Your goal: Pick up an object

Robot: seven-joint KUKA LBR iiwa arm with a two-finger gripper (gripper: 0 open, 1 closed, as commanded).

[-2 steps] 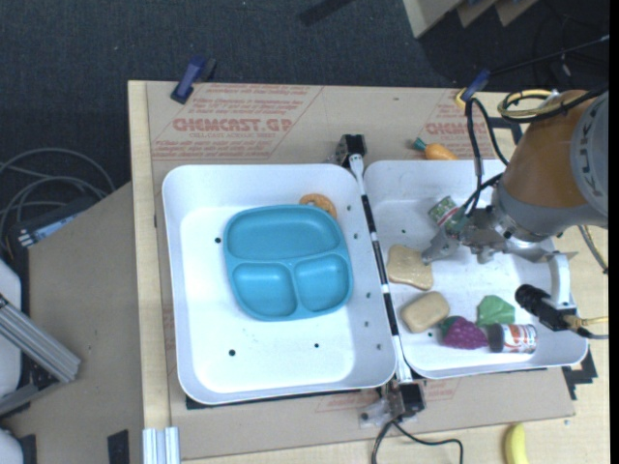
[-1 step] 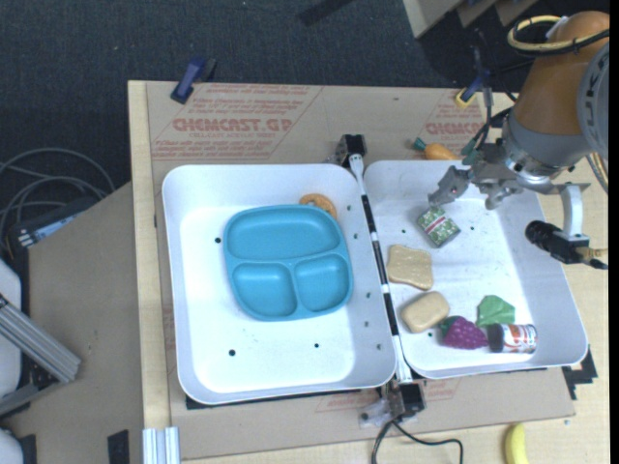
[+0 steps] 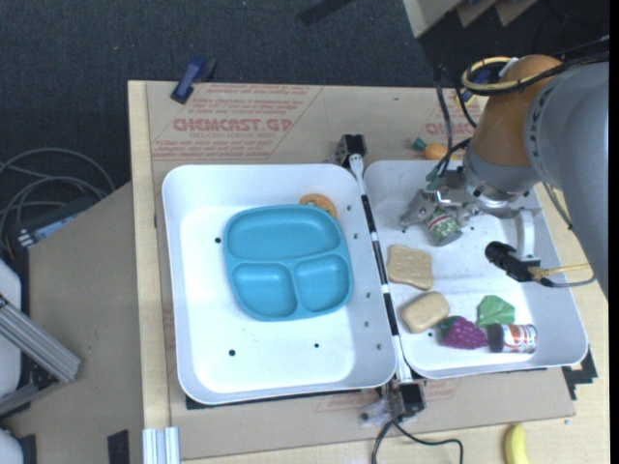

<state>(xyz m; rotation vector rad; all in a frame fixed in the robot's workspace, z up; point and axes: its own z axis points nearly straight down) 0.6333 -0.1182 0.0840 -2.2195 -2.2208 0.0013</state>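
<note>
Object: small round item [image 3: 443,227], greenish with a pale label, lying in the upper part of the right bin [image 3: 561,341], directly under the gripper [image 3: 440,213]; too small to name with certainty
Handling: judged light and rigid, probably smooth and apt to roll or slip; best taken across its narrow width, fingers on opposite sides
Axis: appears short and stubby; which way it points cannot be told
Tool: grey metal gripper poised just over the item, touching or nearly so; whether it is released or clenched cannot be told
Arm: grey with an orange band, reaching in from the right
Neighbours: tan bread slice [image 3: 410,267] just below; bread roll [image 3: 425,310] lower; purple grapes [image 3: 463,333], green leaf [image 3: 496,308] and red-labelled can [image 3: 515,337] near the bottom edge
Left bin: blue divided plate [image 3: 287,260]; small pretzel [image 3: 317,202] at its upper rim
</note>
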